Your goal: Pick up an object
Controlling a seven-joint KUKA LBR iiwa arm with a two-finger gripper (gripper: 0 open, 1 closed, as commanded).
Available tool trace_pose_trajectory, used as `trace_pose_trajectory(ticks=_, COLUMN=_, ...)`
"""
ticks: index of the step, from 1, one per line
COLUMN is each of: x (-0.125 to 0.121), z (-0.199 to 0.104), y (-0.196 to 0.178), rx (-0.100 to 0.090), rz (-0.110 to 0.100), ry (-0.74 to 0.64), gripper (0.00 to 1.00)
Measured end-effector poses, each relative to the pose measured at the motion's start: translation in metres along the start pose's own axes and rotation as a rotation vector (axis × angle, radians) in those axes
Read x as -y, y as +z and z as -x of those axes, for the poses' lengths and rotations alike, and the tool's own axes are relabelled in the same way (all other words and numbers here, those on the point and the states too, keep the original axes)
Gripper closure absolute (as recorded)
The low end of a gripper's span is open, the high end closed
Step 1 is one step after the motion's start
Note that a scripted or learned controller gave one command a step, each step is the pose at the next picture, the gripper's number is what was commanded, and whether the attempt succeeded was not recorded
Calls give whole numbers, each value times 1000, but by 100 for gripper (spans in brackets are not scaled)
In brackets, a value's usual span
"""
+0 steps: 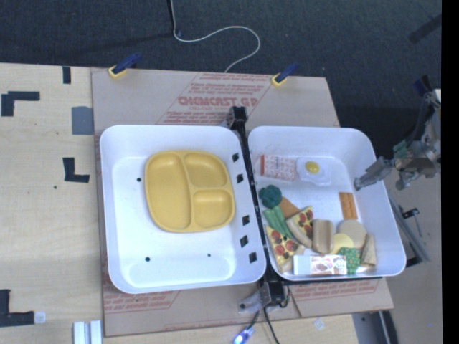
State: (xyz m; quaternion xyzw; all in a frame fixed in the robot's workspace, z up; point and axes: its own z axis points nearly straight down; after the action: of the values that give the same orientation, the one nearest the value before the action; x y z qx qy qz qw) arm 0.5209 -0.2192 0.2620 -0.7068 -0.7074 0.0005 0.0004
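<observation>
You see a brown cardboard sheet (215, 99) under two shallow white plastic bins (118, 213); the grey gripper (391, 169) hovers at right, fingers unclear

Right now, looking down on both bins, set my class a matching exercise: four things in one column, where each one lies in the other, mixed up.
Things:
1. yellow divided plate
2. fried egg
3. green broccoli
4. gripper

Places:
A. right bin, far side
B. at the right bin's right rim
C. left bin
D. right bin, beside the divider between the bins

Pairs: 1-C, 2-A, 3-D, 4-B
</observation>
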Motion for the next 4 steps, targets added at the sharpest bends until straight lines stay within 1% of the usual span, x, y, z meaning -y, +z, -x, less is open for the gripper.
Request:
trace_pose_trajectory(ticks=1, x=-104, z=-37, y=129, rx=0, rz=1, ry=-7, gripper=0)
trace_pose_trajectory(ticks=2, x=-138, z=-111, y=178, rx=0, rz=3, ry=-7, gripper=0)
trace_pose_trajectory(ticks=3, x=-149, z=-80, y=105, rx=2, rz=7, ry=1, gripper=0)
trace_pose_trajectory(ticks=4, x=-131, z=-122, y=165, rx=-1, rz=-5, ry=-2, gripper=0)
